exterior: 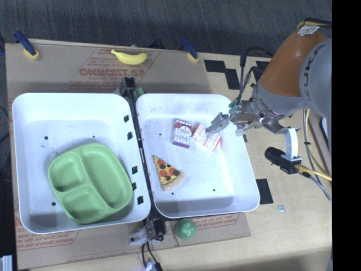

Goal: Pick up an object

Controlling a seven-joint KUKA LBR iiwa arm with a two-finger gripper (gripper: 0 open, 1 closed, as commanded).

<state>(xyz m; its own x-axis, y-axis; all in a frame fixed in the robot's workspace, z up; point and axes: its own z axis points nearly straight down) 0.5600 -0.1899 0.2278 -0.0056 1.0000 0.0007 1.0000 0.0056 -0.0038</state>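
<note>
Your arm [293, 66] is cut off at the right of the view, so you see only the orange band, part of the grey housing marked with partial lettering that cannot be read, and the wrist reaching over the right bin [242, 174]. The gripper [217, 124] hangs over that bin's upper right part, one grey finger pointing down-left toward a small pink-and-white packet [207, 138]; the finger tip sits at or just above the packet's upper edge, and you cannot tell whether it touches, how far the fingers are parted, or whether anything is held. Just left of that packet lies a red-and-white packet [183, 134] whose printing is too small to read. Nearer the front left of the same bin lies a toy pizza slice [166, 173], apart from both packets. The left bin [34, 117] holds a green divided plate [89, 182] with three compartments, set toward its front. Both bins rest on a cardboard sheet [101, 72] printed in red; the letters look like "CHEMCAST" but are blurred, and the bins cover the rest. On the cardboard behind the bins lies a toy banana [129, 56]; two blue clamps [26, 44] grip the sheet's rear edge. A green ball [185, 228] sits in front of the right bin, next to a black clip [151, 230] at the seam, partly hidden. Yellow and black cables [316, 174] run off at the right.
</note>
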